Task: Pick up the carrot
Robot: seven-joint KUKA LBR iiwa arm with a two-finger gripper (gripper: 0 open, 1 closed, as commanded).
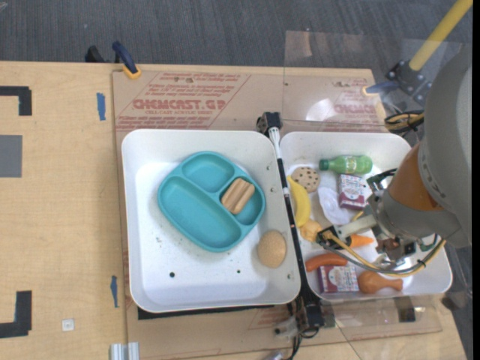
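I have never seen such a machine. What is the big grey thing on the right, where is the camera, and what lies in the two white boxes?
The camera hangs above the bench and looks down. The grey arm with an orange band is a robot reaching into the right white bin. Its gripper is low among toy foods: a yellow banana, a green bottle, a round spotted cookie and a small orange carrot. The left white bin holds a teal divided plate with a bread roll, and a tan potato-like lump. I cannot tell whether anything is held.

Dark grey carpet floor [187,13], plywood bench [52,201] (black tape marks), cardboard sheet [187,100]
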